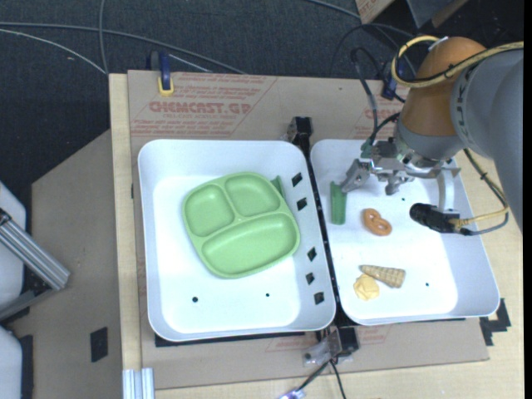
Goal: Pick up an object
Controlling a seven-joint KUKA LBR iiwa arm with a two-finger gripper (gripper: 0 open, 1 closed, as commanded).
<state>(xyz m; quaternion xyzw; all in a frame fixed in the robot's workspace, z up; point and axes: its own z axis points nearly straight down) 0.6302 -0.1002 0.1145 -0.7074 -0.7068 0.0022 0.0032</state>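
Observation:
My gripper (374,178) hangs over the back part of the right bin (465,293), its fingers spread apart with nothing between them. Just below it lies a small orange pretzel-shaped piece (376,222). A green stick-shaped object (337,204) rests to the gripper's lower left, beside the bin's left wall. Nearer the front of this bin lie a tan waffle cone (384,274) and a small yellow lump (366,288), touching or nearly touching each other.
A green divided plate (241,224) lies in the left bin (166,298). A black divider with clips (312,223) runs between the bins. The grey arm with its orange band (440,73) and cables overhangs the right bin's back right corner.

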